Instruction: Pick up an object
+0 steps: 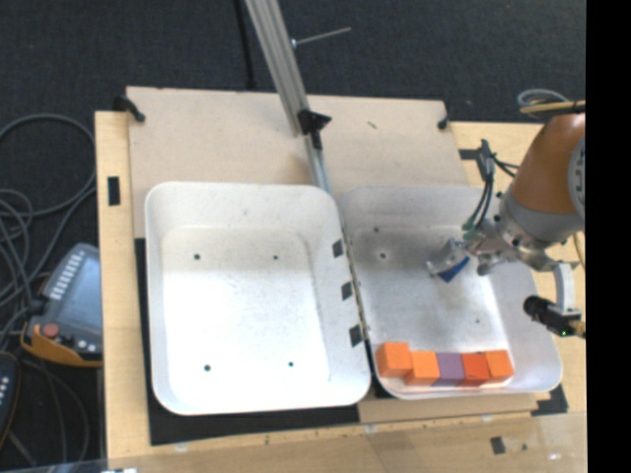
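Jaws: low over the right bin's floor, at the arm's tip — wide, narrow or gripping, I cannot tell; something small and blue shows at them.
Blocks: a row of 5 — 4 orange, 1 purple — below the jaws, well apart, against the right bin's near wall.
Right bin: under the jaws.
Left bin: left of the jaws, on the counter.
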`<state>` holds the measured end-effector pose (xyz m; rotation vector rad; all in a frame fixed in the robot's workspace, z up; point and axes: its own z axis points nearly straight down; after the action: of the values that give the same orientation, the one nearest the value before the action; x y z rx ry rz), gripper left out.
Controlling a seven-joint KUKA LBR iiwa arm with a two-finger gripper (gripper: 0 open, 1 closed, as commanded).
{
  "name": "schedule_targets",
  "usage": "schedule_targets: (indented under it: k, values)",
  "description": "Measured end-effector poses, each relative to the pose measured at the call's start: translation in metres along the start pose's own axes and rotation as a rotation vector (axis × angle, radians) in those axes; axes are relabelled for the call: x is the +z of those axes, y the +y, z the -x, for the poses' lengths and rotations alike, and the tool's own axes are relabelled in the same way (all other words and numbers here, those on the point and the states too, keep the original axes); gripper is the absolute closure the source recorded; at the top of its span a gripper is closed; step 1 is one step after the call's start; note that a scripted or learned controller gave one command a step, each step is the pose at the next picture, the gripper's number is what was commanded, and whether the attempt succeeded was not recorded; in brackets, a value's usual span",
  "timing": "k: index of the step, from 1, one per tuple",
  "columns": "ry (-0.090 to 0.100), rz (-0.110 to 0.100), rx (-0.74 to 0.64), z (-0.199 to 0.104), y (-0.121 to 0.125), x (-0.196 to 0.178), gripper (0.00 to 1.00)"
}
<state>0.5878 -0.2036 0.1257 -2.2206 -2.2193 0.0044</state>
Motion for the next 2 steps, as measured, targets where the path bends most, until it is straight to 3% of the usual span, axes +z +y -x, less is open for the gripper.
schedule_targets:
  k: [1,2]
  values:
    - [-0.006,0.011,-0.004,-0.03,0.016,0.026,0.0]
    - [-0.005,0.017,0.004,-0.028,0.016,0.014,1.0]
